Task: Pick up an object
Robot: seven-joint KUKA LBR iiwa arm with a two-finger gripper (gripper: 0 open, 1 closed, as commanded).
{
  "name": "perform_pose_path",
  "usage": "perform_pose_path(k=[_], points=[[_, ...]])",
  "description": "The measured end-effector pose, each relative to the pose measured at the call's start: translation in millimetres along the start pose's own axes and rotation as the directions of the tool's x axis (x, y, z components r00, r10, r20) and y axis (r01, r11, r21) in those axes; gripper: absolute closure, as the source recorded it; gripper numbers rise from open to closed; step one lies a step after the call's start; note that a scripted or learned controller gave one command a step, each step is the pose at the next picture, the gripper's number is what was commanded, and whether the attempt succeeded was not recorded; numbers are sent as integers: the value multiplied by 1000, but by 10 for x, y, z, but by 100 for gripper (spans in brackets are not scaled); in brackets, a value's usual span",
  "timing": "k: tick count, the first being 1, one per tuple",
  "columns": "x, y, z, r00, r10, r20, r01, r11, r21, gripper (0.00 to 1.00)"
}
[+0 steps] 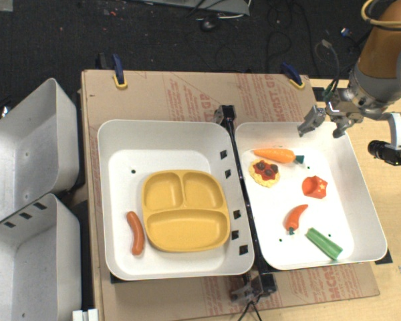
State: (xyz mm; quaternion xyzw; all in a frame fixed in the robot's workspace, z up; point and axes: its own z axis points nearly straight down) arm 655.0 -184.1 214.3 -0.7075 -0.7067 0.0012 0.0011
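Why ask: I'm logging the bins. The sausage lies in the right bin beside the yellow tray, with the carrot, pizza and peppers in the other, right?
Not quite. The camera view shows the sausage in the left bin, beside the yellow tray. The carrot, pizza and peppers are in the right bin.

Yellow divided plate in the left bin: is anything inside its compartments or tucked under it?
The yellow plate shows three bare compartments. A sausage lies beside its left edge on the left bin floor, apart from it. Whatever sits beneath the plate is covered.
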Motion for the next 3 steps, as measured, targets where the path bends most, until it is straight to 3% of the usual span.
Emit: perform_pose_path(k=[1,2,3], points=[[19,-103,546,1000,0,-1,0,1000,1,0],[31,-47,1154,1000,-4,-1,4,1000,0,0],[31,-35,1017,1000,-5,1,5,1000,-6,100]])
